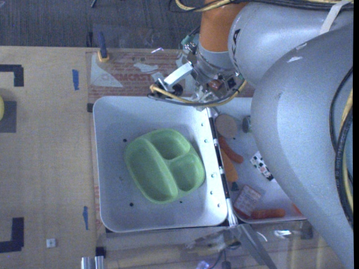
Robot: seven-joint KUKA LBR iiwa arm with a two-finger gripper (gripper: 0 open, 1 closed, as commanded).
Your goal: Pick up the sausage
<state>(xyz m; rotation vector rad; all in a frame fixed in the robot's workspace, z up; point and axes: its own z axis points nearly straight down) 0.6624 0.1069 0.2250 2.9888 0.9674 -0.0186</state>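
Claw (197, 88) sits at the far rim of the bins, over the seam between them, tangled in yellow cables (168, 95); whether it is spread or pinched cannot be told. Orange band (221, 21) just above the wrist; grey arm (303, 111) covers much of the right bin (269, 216). Sausage (231, 151) lies in the right bin just right of the divider, reddish, slanted, apart from the claw. Beside it a round tan piece (227, 125); nearer the front a small packet (247, 198), a carrot-like orange stick (268, 213) and a black-and-white spotted card (261, 166). Left bin (109, 167) holds a green three-compartment tray (164, 165). Desk (45, 167) bears blue tape marks (75, 78)
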